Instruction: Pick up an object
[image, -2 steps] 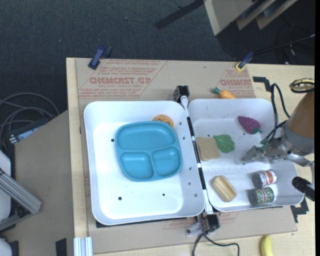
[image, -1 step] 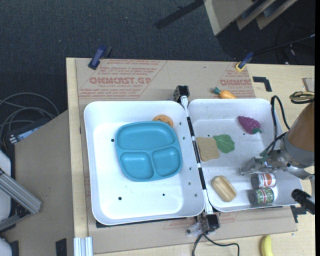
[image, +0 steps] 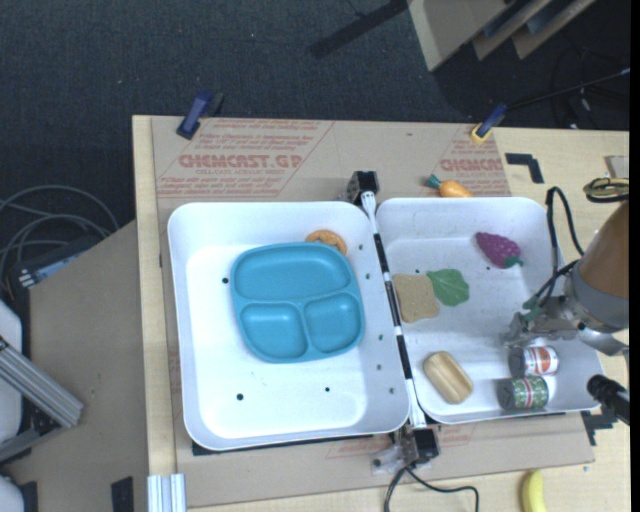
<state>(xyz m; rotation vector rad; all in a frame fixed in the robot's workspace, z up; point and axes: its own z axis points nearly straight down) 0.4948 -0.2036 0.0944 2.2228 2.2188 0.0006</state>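
Dark carpet around a plywood bench (image: 250, 165). Holds two shallow white bins: left bin (image: 200, 400) with a blue three-compartment plastic tray (image: 297, 301) and a small orange cookie-like piece (image: 326, 239) at the tray's 12 o'clock. Right bin (image: 440, 212) carries purple toy grapes (image: 497, 248), a green leaf (image: 449, 286), a tan bread slice (image: 415, 297), a bread roll (image: 448, 377), a green can (image: 523, 392) and a small red-and-white can (image: 539, 360) at the bin's 4 o'clock, directly under the gripper (image: 535, 327). Claw state: cannot tell. Probably light, rigid, smooth; best pinched across the round body, though likely to roll.
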